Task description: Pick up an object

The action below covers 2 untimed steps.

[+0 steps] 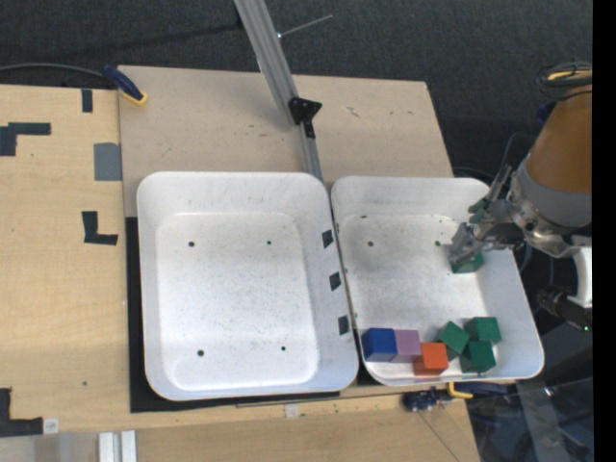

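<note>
My gripper [466, 248] hangs low over the right side of the right bin [404, 210], reaching in from the right under the orange-banded wrist. A small green block [470, 265] peeks out right beneath its tip, touching or very close to it. Whether the block is gripped is hidden by the gripper body. Along the bin's front edge lie a blue block [379, 343], a purple block [408, 342], an orange block [433, 356] and three green blocks [477, 355] in a cluster.
The left bin [231, 191] sits beside the right one, sharing a raised rim in the middle. A slanted metal pole [274, 56] crosses the bench behind the bins. Cables hang by the arm at the right.
</note>
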Motion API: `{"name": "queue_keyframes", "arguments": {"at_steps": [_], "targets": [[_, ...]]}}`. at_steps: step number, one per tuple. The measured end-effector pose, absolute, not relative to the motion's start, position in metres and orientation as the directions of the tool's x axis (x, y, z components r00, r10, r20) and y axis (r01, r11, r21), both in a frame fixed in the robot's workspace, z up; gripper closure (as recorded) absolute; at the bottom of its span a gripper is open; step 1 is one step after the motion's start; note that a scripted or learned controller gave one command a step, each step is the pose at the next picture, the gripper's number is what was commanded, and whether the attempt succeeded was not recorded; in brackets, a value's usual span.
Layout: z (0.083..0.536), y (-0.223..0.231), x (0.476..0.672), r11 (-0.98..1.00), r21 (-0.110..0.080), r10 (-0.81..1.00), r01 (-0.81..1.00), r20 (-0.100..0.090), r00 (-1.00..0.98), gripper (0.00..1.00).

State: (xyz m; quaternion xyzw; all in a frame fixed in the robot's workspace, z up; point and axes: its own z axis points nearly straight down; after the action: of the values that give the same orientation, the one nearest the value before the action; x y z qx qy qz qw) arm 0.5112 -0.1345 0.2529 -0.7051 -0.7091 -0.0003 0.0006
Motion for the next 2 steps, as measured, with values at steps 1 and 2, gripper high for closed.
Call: {"name": "queue_keyframes", "arguments": {"at_steps": [1,2], "targets": [[0.251,-0.075,0.525,0.008,-0.001,1.0,1.0,0.002,-0.008,1.0],[0.238,-0.015,0.531,0.007,-0.004,1.0,1.0,0.002,-0.007,1.0]]}}
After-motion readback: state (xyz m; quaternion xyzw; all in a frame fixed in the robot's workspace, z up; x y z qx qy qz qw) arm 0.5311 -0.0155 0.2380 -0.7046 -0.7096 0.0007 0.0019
